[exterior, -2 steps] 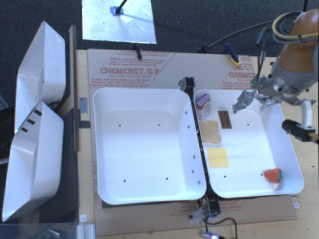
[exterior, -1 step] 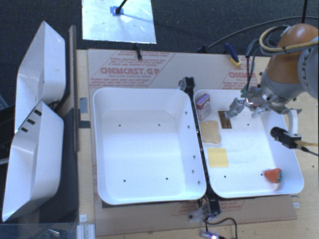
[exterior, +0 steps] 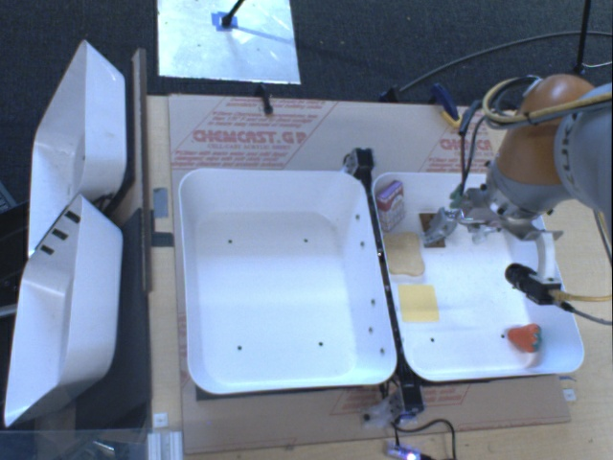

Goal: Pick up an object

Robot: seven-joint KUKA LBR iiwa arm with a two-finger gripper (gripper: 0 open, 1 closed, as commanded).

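Two spare white tubs (exterior: 67,257) are leaning stacked at the far left, off the bench, on dark carpet. Above them, toward the middle top, a shiny metal sheet (exterior: 228,27) is lying on the floor. On the bench, the left bin (exterior: 283,281) is sitting beside the right bin (exterior: 536,357), the two walls touching along a black clamp strip (exterior: 383,276).

In the right bin, a small red-and-white carton (exterior: 389,204) is standing upright at the far-left corner. Just in front of it a tan flat piece (exterior: 404,254) is lying on the floor, and nearer still a yellow square (exterior: 419,304) is lying flat, close to the tan piece. A red-orange object (exterior: 524,337) is resting well apart from these, near the front-right corner.

The gripper (exterior: 439,226) is hanging low over the far part of the right bin, right of the carton and just above the tan piece; whether its fingers are spread or pressed together cannot be told, and nothing is showing between them. The grey arm (exterior: 565,151) is reaching in from the right
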